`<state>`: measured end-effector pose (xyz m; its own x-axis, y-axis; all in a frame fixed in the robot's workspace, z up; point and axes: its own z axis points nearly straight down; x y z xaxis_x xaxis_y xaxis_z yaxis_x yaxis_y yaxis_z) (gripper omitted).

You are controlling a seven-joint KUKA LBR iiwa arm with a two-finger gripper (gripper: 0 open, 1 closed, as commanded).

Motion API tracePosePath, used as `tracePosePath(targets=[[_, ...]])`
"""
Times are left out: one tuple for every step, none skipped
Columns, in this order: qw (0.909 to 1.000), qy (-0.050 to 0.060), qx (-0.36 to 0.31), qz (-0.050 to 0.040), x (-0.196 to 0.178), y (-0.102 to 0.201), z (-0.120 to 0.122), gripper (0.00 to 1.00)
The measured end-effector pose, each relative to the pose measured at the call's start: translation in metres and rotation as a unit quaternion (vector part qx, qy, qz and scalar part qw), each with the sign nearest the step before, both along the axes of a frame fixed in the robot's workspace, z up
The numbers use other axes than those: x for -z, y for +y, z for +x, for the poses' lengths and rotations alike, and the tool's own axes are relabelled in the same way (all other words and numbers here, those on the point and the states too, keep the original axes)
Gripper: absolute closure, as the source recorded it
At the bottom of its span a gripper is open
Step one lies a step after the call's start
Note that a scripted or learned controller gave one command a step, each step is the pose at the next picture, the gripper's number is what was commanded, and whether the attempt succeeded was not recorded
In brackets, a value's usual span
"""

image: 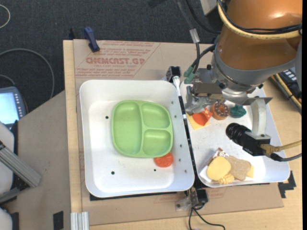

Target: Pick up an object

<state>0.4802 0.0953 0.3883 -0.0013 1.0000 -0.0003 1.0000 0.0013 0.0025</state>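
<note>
I noted a green three-compartment plate [142, 128] lying flat in the left bin, an orange-red round piece [164, 160] touching its near edge. In the right bin, I observed a yellow-and-red piece [199, 119], a brown round item [220, 110], a teal piece [237, 111], and yellow and tan food shapes [229, 168] clustered at the near edge.

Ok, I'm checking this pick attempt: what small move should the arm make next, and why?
Probably a short straight descent. The end effector hangs over the upper left of the right bin, just above the orange and yellow pieces by the divider, with nothing visibly between its fingers. The green plate in the left bin lies further off.
</note>
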Motion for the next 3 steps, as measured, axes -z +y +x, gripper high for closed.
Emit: tracePosePath(targets=[[1.0,-0.001,0.002,0.0002,-0.011,-0.017,-0.001,1.0],[1.0,-0.002,-0.003,0.0018,-0.051,0.046,-0.001,1.0],[0.9999,0.01,0.006,-0.0025,0.101,-0.038,-0.003,1.0]])
